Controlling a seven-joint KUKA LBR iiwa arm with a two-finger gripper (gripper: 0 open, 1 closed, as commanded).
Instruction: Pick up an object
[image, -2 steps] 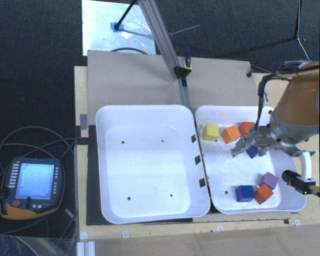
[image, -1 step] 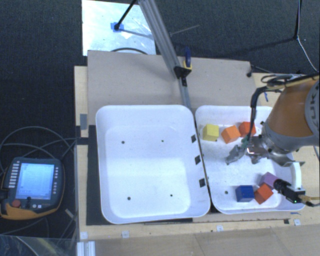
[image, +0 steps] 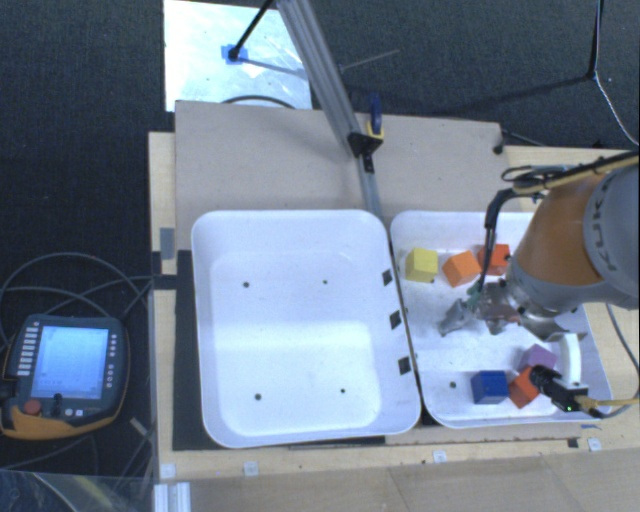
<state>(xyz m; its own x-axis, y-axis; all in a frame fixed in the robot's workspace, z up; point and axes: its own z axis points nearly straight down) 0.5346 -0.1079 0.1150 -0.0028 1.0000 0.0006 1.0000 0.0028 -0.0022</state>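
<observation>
While the gripper hangs over bare floor in the right bin, nothing sits between its fingers (open or shut: cannot tell). Yellow block and orange block lie near; centre squarely over one before descending.

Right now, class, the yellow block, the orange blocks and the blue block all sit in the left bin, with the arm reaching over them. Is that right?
Not quite. The camera view shows the yellow block, orange blocks and blue block in the right bin, not the left. The arm does reach over them.
</observation>
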